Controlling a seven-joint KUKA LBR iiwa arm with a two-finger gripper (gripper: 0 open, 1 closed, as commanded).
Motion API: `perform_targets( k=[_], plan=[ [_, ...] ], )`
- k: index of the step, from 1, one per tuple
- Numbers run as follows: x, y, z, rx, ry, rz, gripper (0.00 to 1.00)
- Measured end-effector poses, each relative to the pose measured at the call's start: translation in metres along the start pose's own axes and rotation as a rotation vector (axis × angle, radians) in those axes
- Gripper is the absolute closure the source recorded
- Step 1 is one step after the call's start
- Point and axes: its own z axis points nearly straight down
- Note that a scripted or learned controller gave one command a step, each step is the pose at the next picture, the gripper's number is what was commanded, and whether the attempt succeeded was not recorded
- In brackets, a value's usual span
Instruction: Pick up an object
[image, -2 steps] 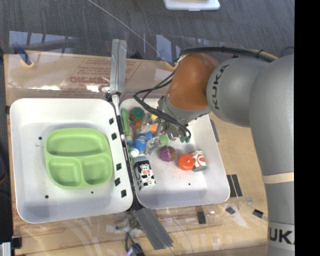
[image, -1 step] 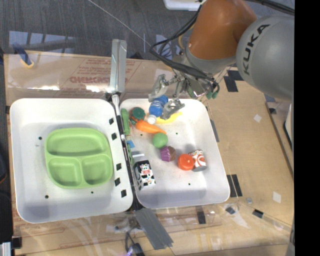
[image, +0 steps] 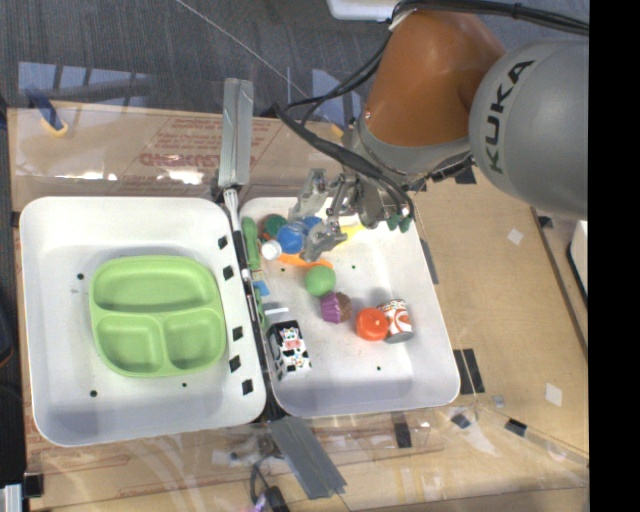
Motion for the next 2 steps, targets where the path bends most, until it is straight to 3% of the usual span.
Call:
perform_targets(
  k=[1, 2],
  plan=[
    [0.030, -0.050, 0.050, -0.001, 0.002, -0.401, 1.00],
    [0.028, 0.014, 0.049, -0.002, 0.003, -0.328, 1.00]
  ],
)
